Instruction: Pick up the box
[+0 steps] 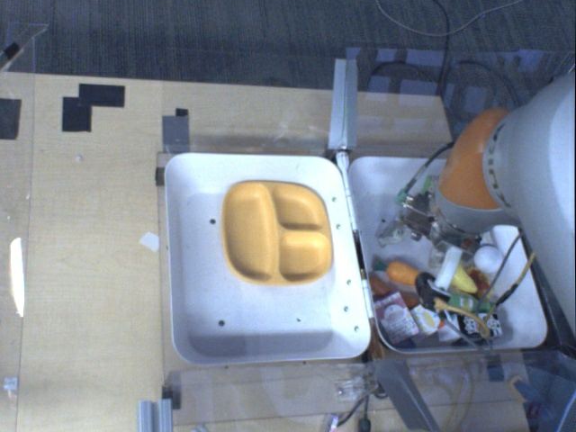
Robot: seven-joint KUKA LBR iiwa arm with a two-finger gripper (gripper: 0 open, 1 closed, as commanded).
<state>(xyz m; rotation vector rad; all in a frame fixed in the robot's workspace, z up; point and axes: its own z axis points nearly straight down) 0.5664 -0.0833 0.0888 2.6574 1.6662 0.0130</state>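
Observation:
My gripper [407, 221] hangs low over the middle of the right bin [364, 180], below the arm's orange band [468, 174]. A heap of small items lies at the front of that bin. In the heap, a small white and red printed carton [396, 316], likely the box, lies flat at the front left corner. It sits in front of the gripper and apart from it. The arm's bulk hides the bin's right side.
An orange carrot-like piece [402, 273], a yellow item [463, 280], a white ball [487, 259] and dark printed packets [466, 324] crowd the right bin's front. The left bin [193, 327] holds a yellow three-compartment tray [274, 232]. Cables trail beside the arm.

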